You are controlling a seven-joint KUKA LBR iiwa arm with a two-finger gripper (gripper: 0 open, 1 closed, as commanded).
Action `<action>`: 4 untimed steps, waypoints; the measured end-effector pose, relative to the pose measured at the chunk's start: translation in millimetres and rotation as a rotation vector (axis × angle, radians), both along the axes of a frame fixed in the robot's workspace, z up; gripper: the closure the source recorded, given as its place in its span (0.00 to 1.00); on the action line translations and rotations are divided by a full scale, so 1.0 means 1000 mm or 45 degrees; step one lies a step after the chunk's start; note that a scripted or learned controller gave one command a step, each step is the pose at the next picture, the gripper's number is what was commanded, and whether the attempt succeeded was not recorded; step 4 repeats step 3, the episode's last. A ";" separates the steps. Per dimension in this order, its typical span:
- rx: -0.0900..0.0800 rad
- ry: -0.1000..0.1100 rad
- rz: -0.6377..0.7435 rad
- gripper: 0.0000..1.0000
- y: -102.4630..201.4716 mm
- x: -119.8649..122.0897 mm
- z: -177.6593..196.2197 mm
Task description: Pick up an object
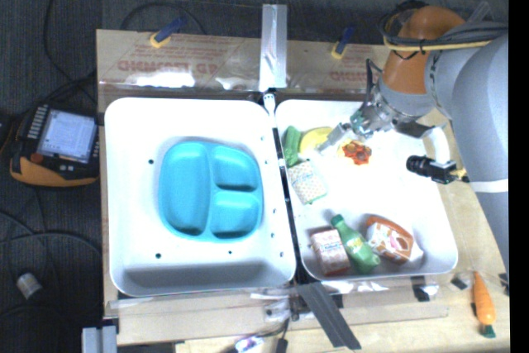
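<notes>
My gripper (340,132) hangs over the back of the right bin (430,202), reaching in from the right under the orange wrist band. Its tip is close to a yellow item (311,139) and just left of a small red-orange item (356,151). A green item (291,146) lies against the bin's left wall, with a patterned white packet (304,181) in front of it. Along the front lie a brown package (328,251), a green bottle (355,243) and an orange-red package (391,239). I see nothing held in the gripper.
The left bin (132,244) holds a blue divided tray (211,188). A black cylinder (430,167) juts over the right bin's right side. An orange tool (484,307) lies on the bench at the front right. A handheld screen (58,140) lies on the floor at the left.
</notes>
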State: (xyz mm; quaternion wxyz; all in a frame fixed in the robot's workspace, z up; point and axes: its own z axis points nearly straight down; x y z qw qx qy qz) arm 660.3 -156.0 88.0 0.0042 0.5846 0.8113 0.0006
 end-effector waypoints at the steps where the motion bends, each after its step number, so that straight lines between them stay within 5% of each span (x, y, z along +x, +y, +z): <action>1: 0.006 -0.001 -0.154 0.00 -0.020 -0.030 0.000; 2: 0.007 -0.003 -0.151 1.00 -0.019 -0.029 0.010; 3: 0.006 0.012 -0.290 1.00 0.047 -0.064 0.107; 4: 0.006 0.012 -0.290 1.00 0.047 -0.064 0.107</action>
